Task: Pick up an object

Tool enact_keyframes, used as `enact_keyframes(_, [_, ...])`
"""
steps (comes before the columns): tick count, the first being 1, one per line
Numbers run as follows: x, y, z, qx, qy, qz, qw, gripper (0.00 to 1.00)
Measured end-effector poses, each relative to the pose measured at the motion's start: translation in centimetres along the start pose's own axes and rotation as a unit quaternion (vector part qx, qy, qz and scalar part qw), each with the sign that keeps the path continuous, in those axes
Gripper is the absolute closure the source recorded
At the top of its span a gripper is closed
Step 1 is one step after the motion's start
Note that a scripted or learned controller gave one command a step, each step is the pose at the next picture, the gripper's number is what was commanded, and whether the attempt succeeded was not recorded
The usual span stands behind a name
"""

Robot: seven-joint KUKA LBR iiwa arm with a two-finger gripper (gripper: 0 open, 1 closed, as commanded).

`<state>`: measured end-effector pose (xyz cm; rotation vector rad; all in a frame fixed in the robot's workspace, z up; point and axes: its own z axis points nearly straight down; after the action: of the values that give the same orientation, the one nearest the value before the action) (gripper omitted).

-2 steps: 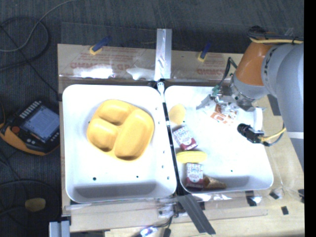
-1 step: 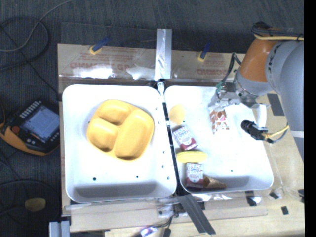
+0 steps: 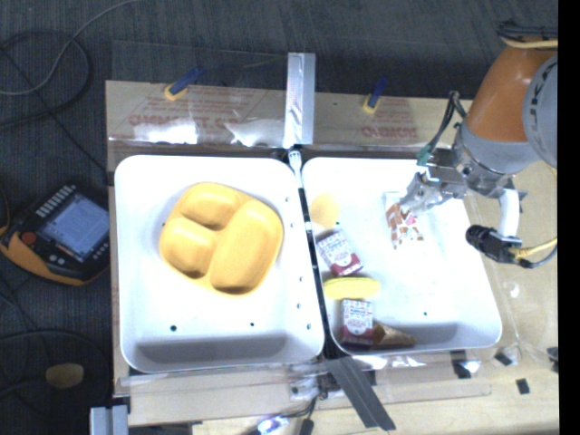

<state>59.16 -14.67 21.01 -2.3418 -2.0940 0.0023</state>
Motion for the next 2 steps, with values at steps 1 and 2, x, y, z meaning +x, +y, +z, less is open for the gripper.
enact_keyframes(1, [6.1,-3.1,-0.9,0.0,0.0,-0.041,0.9992,1.0])
enact_keyframes(2, [10.3,-6.3,-4.0,0.0,0.0,-0.146,0.9893,1.0])
